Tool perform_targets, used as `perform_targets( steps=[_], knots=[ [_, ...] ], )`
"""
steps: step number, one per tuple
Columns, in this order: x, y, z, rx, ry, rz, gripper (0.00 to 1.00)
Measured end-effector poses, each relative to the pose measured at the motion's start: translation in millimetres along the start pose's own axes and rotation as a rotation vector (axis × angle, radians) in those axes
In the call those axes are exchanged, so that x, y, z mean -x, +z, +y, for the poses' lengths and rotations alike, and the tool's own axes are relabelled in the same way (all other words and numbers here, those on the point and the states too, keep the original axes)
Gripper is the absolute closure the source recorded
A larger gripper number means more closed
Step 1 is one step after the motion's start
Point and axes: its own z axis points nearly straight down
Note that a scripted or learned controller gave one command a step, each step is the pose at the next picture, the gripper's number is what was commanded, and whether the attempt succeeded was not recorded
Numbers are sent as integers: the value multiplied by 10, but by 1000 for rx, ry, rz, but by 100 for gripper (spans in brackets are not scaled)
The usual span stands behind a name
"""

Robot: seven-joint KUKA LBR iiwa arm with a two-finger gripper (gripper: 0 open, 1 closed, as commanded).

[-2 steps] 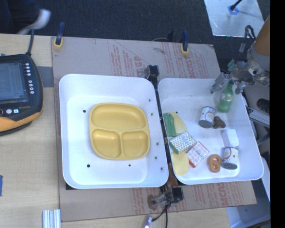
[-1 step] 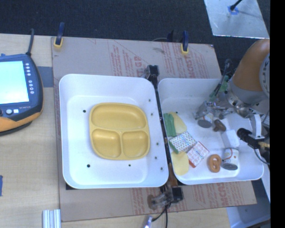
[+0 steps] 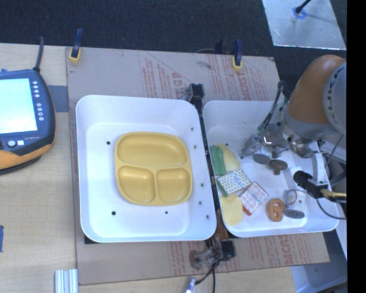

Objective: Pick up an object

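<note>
The gripper [image 3: 263, 145] hangs low over the far part of the right bin [image 3: 238, 121], under the orange-banded wrist. From this slant I cannot tell how far open it is, and nothing shows in its hold. Just beside it on the bin floor lie a small grey disc [image 3: 260, 159] and a second grey disc [image 3: 279, 165], close together. They are the nearest things to pick, and the likeliest trouble — flat, thin pieces on a smooth white floor would probably slide or be pressed down rather than lifted, so a closing could come up with nothing.

Nearer the bin's front wall sit a brown pretzel-shaped ring [image 3: 274, 210] and a grey metal loop [image 3: 293, 207], touching or nearly so. A grab there may catch both or flick one aside.

Along the bin's left wall things are crowded. A green strip [image 3: 218, 160] lies against a pale yellow piece [image 3: 231, 157]. A checked packet [image 3: 233, 180] lies beside a red-and-white packet [image 3: 254, 197], and another pale yellow piece [image 3: 232, 211] lies below them. A descent there risks striking the wall between the bins, or pinching a packet's edge that slips out on the lift.

The left bin [image 3: 97, 212] holds a yellow divided tray [image 3: 154, 168], well apart from the gripper — wide and shallow, so in my judgement a poor fit for this gripper.
</note>
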Motion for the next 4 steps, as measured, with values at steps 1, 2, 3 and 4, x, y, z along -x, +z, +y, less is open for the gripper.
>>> perform_targets(
  steps=[1, 2, 3, 4],
  knots=[
    [617, -419, 201, 4, 5, 0, 0],
    [620, 0, 634, 2, 4, 2, 0],
    [-172, -1, 264, 1, 0, 1, 0],
    [-156, -107, 263, -1, -1, -1, 100]
  ],
)
